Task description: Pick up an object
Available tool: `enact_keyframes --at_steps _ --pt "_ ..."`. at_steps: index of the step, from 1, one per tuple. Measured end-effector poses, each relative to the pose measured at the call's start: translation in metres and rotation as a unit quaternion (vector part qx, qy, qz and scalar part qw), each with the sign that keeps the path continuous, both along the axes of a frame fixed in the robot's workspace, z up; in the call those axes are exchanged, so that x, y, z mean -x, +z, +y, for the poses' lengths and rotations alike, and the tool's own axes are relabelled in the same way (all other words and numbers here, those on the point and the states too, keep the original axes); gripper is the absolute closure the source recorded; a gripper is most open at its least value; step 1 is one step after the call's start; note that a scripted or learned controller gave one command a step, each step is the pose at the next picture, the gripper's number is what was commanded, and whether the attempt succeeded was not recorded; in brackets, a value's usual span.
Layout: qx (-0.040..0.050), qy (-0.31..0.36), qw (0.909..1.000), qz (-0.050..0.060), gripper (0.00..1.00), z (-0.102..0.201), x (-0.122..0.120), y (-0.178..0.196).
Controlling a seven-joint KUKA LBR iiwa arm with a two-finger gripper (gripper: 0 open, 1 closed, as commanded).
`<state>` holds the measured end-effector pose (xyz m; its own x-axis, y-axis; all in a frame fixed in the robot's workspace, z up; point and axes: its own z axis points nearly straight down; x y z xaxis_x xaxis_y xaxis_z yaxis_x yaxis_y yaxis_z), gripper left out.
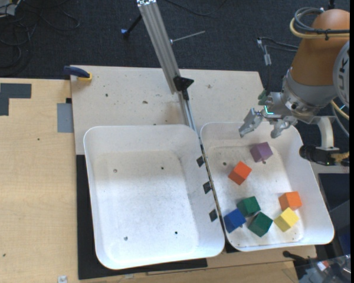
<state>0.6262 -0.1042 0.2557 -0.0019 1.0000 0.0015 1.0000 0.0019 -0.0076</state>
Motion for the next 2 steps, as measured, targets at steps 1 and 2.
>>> enact_keyframes --at_steps 1,2 --pt "0.0004 0.0 1.0 -0.002 0.0 0.0 -0.001 0.003" --pt "-0.0001 -0.001 1.0 0.001 0.0 0.008 0.001 -0.058"
